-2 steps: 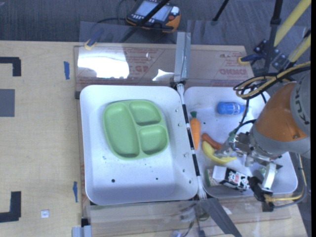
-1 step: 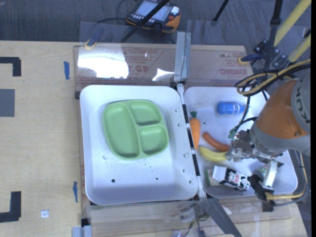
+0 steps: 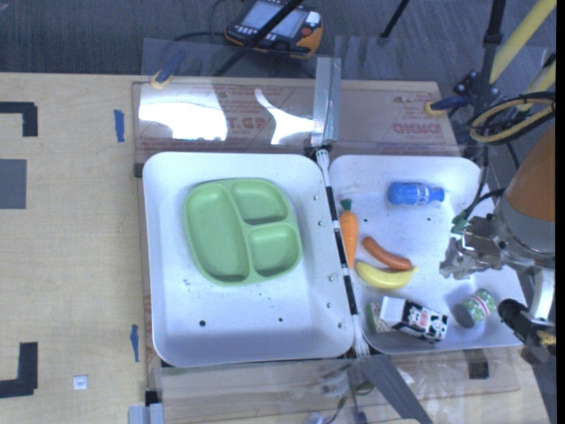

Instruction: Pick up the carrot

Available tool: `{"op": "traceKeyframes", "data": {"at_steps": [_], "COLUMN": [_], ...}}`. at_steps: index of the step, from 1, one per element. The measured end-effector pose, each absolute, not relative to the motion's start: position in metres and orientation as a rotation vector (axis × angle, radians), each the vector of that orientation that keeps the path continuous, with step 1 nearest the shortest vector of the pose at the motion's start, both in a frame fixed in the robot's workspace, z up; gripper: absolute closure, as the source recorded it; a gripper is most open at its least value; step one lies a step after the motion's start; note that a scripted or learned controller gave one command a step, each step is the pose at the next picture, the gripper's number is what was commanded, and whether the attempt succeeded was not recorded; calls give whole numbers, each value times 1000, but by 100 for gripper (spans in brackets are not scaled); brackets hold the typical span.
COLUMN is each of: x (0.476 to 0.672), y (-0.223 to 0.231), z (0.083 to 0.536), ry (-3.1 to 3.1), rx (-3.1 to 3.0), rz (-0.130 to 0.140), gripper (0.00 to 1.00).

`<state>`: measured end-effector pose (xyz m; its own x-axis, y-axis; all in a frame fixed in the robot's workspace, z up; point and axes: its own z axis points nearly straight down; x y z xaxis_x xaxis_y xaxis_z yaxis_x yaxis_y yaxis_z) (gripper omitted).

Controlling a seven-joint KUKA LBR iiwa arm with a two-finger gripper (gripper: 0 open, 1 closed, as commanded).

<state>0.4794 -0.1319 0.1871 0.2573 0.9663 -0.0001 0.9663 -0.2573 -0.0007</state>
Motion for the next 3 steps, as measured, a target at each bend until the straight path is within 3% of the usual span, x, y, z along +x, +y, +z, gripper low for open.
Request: {"op": "traceKeyframes", "data": {"at_steps": [1, 2, 3], "x": [479, 509, 509], "y": [-132, -93, -93], "z": [187, 87, 97], "ry": [-1914, -1623, -1624], "rx": [-2490, -2693, -2693], "rz": [1, -6, -7], "gripper": [0, 0, 100]}}
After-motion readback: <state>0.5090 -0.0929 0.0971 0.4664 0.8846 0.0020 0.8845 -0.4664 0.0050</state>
